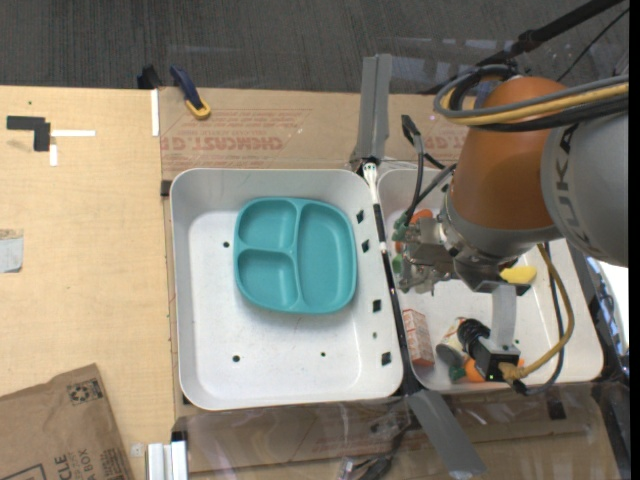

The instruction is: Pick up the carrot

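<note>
Carrot (458, 369) lies untouched at the near end of the right bin (580, 368), beside a small packet (415, 335). I see the gripper (418, 268) low over that bin, grip state unreadable. Pickup not yet done; plate (296, 255) irrelevant.

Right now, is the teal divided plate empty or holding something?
Empty: the teal divided plate in the left bin shows bare compartments.
</note>
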`<state>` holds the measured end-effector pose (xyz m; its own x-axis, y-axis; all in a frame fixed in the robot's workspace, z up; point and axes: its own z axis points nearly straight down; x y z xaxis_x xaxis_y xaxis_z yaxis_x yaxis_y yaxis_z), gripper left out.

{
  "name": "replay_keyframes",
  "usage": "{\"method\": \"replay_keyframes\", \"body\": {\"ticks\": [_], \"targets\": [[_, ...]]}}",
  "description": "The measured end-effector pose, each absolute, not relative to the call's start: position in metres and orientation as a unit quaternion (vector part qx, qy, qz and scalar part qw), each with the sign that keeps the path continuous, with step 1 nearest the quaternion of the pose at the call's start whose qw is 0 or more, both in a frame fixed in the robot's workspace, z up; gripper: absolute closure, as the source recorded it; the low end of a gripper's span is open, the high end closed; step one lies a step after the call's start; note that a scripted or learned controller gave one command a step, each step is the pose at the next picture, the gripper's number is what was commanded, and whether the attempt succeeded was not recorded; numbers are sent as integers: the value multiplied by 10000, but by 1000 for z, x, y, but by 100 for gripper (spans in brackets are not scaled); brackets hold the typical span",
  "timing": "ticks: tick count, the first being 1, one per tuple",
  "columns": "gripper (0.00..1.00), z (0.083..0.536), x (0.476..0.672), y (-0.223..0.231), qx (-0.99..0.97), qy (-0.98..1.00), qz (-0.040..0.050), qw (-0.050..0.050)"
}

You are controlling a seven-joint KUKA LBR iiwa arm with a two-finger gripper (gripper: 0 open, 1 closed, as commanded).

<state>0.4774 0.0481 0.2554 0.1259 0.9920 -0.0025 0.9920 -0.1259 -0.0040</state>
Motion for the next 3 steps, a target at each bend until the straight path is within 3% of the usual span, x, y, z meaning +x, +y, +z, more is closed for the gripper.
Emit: {"method": "replay_keyframes", "body": {"ticks": [1,2,3], "targets": [[100,348,478,-4,-7472,-6646,16,-4],[100,223,477,64,-7025,-7117,23,10],[100,197,477,134,-6657,-7462,26,10]]}}
